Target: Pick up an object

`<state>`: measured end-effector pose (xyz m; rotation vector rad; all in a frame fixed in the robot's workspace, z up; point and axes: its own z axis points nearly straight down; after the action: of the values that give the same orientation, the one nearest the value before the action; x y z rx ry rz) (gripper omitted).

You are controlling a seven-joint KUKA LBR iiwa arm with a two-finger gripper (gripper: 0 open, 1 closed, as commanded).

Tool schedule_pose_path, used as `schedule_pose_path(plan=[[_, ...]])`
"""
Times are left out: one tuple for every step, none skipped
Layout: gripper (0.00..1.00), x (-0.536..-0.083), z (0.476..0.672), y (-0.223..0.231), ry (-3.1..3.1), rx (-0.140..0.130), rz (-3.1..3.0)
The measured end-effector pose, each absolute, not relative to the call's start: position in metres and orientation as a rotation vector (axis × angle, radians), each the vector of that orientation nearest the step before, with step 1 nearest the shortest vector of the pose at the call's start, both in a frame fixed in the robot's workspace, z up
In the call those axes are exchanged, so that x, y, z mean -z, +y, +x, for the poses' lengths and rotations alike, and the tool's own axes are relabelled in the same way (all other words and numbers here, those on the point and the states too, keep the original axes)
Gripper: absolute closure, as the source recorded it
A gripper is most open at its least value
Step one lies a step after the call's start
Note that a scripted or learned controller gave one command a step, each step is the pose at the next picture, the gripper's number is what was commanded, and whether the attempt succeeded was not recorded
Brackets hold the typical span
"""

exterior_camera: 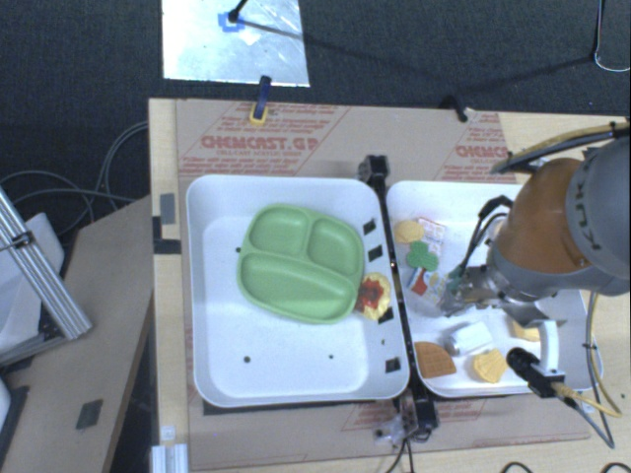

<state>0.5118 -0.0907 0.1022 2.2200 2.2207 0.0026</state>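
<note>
Gripper low in right bin centre, among small toy foods; grip state unclear, possibly empty. Risk: crowded pieces, fingers nudge neighbours, miss.

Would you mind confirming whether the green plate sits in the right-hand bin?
No, the green plate lies in the left bin.

Pale green divided plate in white left bin; orange-banded grey arm.
</note>
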Motion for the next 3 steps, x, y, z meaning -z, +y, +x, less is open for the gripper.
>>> schedule_pose_path(plan=[[1.0, -0.165, 0.51, -0.095, 2.221, -0.006, 2.214], [1.0, -0.219, 0.512, -0.095, 2.222, -0.007, 2.212], [1.0, -0.212, 0.544, -0.056, 2.23, -0.006, 2.209]])
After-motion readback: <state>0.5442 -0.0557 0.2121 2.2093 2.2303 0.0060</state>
